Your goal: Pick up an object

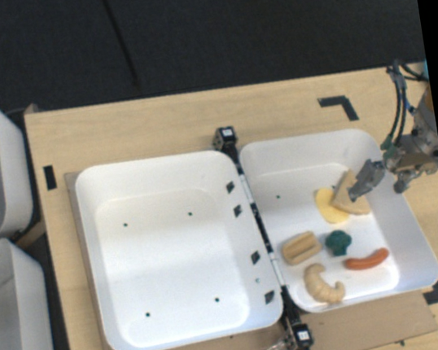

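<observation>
My end effector [358, 187] hovers at a tan wedge [349, 197] in the right bin [398, 265]; its grip I cannot tell. Nothing is lifted yet.

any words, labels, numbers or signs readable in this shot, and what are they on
None can be read.
The black corner marks on the bench, such as the one at the upper right, are plain shapes, not letters.
The small black clips along the divide between the left bin and the right bin carry no legible print.
The food pieces, such as the croissant, bear no labels.
</observation>
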`<action>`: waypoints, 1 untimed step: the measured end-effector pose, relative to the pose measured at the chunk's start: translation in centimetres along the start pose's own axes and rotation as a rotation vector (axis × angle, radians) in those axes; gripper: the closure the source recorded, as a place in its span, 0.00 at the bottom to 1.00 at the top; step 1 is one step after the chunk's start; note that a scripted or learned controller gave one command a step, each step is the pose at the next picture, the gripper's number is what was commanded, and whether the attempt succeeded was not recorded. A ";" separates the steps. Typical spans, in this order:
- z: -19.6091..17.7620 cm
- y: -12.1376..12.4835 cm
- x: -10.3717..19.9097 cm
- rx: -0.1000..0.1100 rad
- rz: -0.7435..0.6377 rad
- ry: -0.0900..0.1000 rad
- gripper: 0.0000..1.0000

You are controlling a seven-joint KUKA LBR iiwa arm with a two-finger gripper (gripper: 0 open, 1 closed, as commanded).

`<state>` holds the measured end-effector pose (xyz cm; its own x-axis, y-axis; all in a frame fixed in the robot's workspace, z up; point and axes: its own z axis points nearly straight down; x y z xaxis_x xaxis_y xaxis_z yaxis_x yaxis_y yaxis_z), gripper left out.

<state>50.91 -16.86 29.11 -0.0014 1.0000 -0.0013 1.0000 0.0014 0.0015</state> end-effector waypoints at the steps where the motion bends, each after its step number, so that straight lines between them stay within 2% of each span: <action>1: 11.3 -0.2 -4.1 0.008 0.005 0.001 0.00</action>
<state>50.73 -20.93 17.85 0.0033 1.0000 -0.0003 1.0000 -0.0033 -0.0063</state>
